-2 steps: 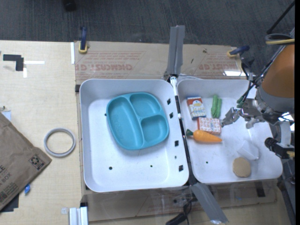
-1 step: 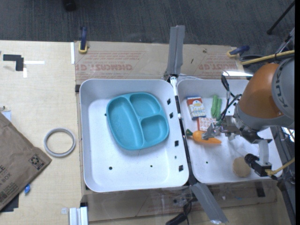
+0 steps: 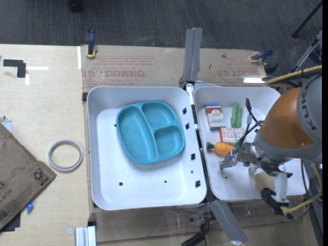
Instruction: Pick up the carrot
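**Tool low in the right bin, beside the carrot**

The worktop (image 3: 41, 111) is pale wood, with brown cardboard under two white bins. The left bin (image 3: 102, 152) holds a teal divided plate (image 3: 151, 132), lying flat near its middle with three compartments. The right bin (image 3: 225, 188) carries the smaller things. The grey arm with its orange band (image 3: 287, 122) reaches in from the right and covers much of that bin's right half.

At the worktop's left edge lies a brown paper bag (image 3: 20, 178), and near it a grey tape ring (image 3: 65, 155), well apart from both bins.

In the right bin, a small red-and-white packet (image 3: 215, 117) sits near the far wall, with a green vegetable (image 3: 236, 115) just beside it and a red card (image 3: 231, 135) below them. The carrot (image 3: 223, 148), orange with a green top pointing left, lies on the bin floor near the divider. The tool (image 3: 229, 160) is just below it, close by; whether it is open or closed cannot be told.
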You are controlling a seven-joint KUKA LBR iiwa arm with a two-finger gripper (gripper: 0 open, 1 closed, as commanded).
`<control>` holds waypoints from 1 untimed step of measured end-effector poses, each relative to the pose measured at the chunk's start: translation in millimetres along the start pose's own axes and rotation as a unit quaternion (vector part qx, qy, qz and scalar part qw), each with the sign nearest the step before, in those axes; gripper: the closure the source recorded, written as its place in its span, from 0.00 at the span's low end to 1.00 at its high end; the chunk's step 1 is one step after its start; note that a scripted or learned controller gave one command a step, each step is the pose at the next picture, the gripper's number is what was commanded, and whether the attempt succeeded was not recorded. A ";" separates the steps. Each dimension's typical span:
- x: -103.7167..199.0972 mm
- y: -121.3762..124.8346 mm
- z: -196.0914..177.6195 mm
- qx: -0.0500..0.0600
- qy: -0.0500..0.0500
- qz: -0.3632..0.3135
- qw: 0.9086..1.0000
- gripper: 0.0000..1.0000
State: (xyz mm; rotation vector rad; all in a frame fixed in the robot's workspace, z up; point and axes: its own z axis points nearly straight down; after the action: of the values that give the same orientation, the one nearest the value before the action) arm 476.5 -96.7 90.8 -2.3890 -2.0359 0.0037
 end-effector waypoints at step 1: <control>5.2 49.0 -0.2 0.000 0.000 -0.015 1.000 0.00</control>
State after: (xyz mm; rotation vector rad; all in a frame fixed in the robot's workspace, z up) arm 525.7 -99.4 90.8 -2.3588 -2.0722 0.0039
